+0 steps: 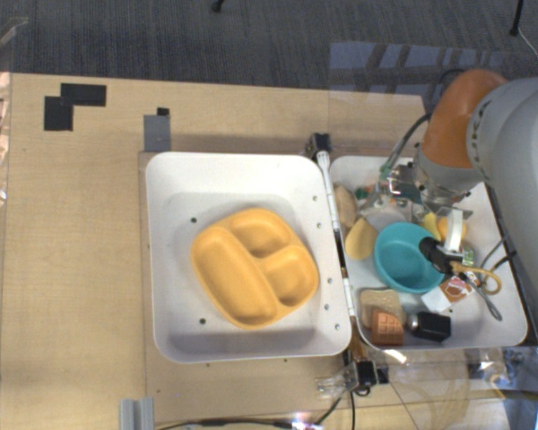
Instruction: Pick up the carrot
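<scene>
— Well, where's the carrot from the gripper (414, 192)?
— About five o'clock from it, apart. I take a small orange piece (455, 287) beside the blue bowl (402, 260) for the carrot (455, 287).
— Its look?
— Orange-red, partly hidden; I'm unsure.
— Gripper?
— I can't tell how wide it is or what it holds.
— Room?
— Crowded; the right bin (513, 328) has its wall near at three o'clock.

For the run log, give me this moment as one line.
arm: over right bin | gripper: hidden among clutter | carrot: not identifiable | teal bowl: right bin | yellow tray: left bin | grasp: unconfirmed
</scene>
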Tool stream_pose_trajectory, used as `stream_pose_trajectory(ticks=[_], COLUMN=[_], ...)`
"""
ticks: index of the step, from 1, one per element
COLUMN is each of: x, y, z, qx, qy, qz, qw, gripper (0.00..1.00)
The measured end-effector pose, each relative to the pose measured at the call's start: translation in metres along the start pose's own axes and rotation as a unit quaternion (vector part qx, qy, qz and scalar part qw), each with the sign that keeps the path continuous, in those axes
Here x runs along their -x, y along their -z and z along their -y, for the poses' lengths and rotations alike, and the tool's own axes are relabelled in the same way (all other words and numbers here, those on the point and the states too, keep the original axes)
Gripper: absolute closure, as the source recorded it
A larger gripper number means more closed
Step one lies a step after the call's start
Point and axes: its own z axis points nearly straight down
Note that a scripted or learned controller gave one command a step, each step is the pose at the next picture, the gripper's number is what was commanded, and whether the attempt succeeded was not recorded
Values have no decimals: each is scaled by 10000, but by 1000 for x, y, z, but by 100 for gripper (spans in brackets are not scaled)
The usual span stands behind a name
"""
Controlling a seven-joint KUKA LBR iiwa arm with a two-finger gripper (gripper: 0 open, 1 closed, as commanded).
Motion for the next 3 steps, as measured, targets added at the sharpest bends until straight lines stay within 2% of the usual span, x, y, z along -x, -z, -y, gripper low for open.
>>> stream_pose_trajectory(ticks=[1,2,3], x=[-16,8,40], y=[126,0,-1], z=[-26,-38,-26], qx=[35,-4,-26], qy=[961,1998,943], qz=[4,-4,-7], qw=[9954,9798,9955], gripper=[0,0,0])
